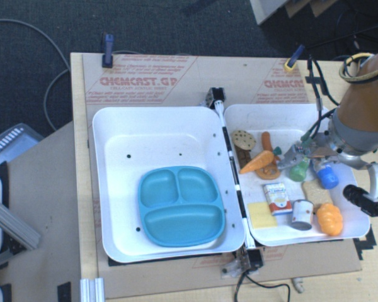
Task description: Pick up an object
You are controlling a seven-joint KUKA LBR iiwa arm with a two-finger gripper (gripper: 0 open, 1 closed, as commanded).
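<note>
The right bin [271,115] holds several small objects. A carrot [258,161] lies beside a brown cookie [244,139] and an orange sausage [266,141]. Nearer the front are a small red and white carton [277,198], a yellow block [261,214], a can [302,214] and an orange fruit [329,219]. My gripper [295,156] reaches in from the right, low over the middle of this bin. It sits just above a green object [298,170], with a blue object [327,177] to its right. The arm hides part of the bin's right side.
The left bin [113,168] holds a blue divided plate [181,204]. A black clamp [215,96] sits where the two bins meet at the back. Cardboard covers the bench around the bins, and cables hang by the arm at the right.
</note>
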